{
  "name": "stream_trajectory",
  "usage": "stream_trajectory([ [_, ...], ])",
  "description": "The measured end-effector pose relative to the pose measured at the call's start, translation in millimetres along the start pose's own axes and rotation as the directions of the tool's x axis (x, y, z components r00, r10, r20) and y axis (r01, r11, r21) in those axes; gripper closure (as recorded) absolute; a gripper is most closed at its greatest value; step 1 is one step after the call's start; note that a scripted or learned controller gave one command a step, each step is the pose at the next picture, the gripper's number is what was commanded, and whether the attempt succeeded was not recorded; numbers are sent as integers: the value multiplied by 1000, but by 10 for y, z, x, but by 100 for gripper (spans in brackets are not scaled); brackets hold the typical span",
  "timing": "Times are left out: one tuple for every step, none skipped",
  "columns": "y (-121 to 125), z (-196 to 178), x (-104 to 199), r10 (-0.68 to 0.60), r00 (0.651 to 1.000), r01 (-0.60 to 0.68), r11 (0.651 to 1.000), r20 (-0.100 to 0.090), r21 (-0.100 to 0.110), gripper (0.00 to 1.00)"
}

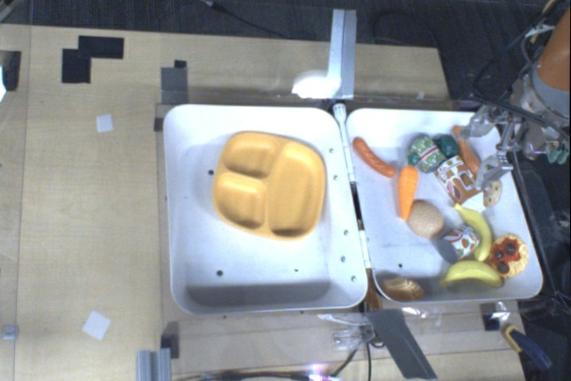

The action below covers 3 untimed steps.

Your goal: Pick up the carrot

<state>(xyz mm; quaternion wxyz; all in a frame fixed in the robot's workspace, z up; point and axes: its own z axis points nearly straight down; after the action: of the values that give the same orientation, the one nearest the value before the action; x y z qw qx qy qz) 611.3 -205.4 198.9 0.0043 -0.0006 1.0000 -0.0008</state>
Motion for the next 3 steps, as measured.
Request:
stream_trajectory([
  [356,761,309,-59,998,59,998,-3,-2,0],
  [1255,1083,936,-95,996,95,996,4,-3,0],
  [1207,1073,1072,-61,998,61,998,13,-1,0],
])
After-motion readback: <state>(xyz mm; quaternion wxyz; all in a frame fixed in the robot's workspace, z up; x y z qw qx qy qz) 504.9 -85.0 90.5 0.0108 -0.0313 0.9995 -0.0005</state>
